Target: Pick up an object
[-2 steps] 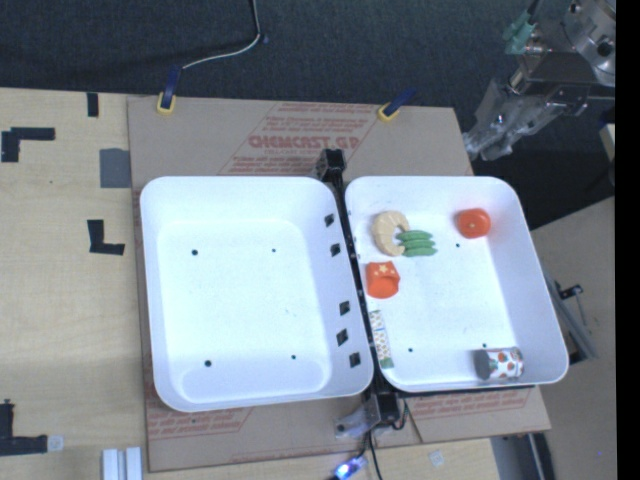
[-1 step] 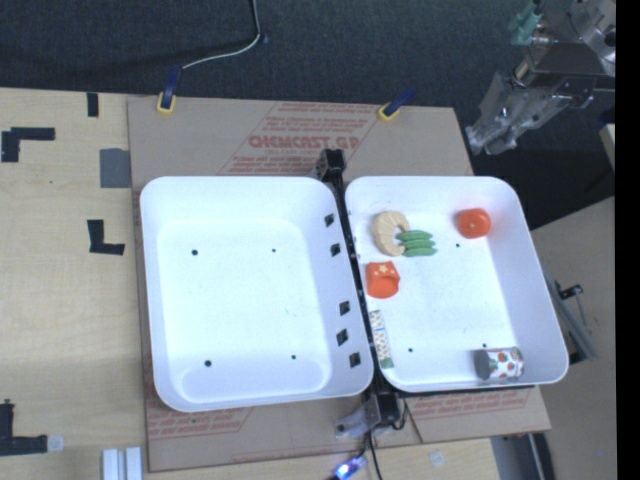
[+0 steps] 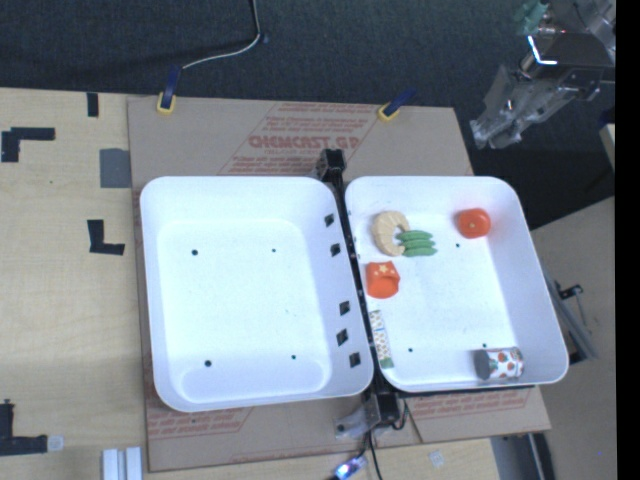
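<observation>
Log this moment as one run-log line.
hand: above bench, outside right bin | objects in right bin: orange ball, green pods, orange cup | pick: not yet done

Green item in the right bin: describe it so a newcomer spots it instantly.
Start at the right bin, then its far-left area near the divider. There the green pod-shaped piece lies touching a tan bun-like item, just above an orange-red cup-shaped item. It is the only green thing in either bin.
</observation>
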`<move>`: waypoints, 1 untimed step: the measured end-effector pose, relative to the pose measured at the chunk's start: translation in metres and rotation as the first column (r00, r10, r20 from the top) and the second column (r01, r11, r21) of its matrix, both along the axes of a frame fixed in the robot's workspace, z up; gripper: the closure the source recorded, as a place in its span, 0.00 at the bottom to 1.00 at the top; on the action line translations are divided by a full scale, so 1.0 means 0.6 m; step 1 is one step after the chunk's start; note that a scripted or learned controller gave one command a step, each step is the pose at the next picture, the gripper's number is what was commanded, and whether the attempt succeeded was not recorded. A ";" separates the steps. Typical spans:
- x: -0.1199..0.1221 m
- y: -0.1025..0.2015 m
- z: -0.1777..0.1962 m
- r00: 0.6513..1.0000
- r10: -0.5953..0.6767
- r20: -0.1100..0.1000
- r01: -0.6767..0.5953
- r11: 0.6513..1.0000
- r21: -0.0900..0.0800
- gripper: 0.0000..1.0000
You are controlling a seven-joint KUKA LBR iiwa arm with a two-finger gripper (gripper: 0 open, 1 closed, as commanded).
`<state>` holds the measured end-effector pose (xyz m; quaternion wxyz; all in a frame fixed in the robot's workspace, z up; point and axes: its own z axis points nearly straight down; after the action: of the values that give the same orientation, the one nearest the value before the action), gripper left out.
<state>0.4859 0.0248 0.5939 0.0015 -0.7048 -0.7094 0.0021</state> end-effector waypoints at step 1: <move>0.001 0.001 0.016 1.000 0.001 0.000 -0.001 1.000 0.000 1.00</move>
<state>0.4863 0.0251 0.6038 0.0016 -0.7045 -0.7097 0.0024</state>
